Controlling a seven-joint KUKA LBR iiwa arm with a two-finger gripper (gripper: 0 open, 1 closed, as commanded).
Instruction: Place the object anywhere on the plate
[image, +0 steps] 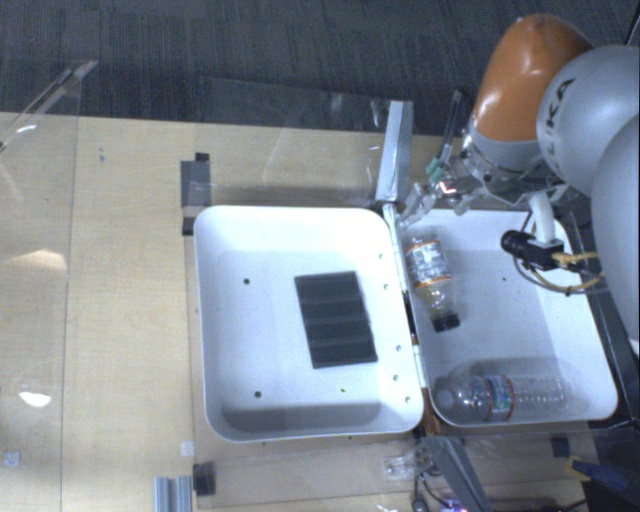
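Camera view, angled down on a pale wooden surface (100, 300). Beyond its far edge, saw a strip of dark grey carpeted floor (250, 40). Showed a clear plastic panel (40, 200) over the left part of the surface, catching soft glare. Held two shallow white bins side by side, touching along their inner rims: left bin (215, 300) and right bin (590, 390).

In the left bin, near its middle, lay a dark ridged plate (335, 318), rectangular, flat, slightly turned, with nothing on it.

In the right bin, just beside the shared rim, lay a small bottle (430, 280) on its side: clear plastic, pale label around its upper half, amber tint lower down, dark cap pointing toward the near edge. Well apart from the plate, in the other bin. Along the near wall of the same bin lay a larger clear bottle (500, 392), also on its side, with a blue and red label.

From the right reached the grey arm (590, 120) with its orange band (520, 70), wrist hanging over the far left corner of the right bin, above the small bottle and not touching it. Black and yellow cables (545, 250) looped beneath. Could not tell whether the jaws stood wide or narrow; too small and cluttered to read.
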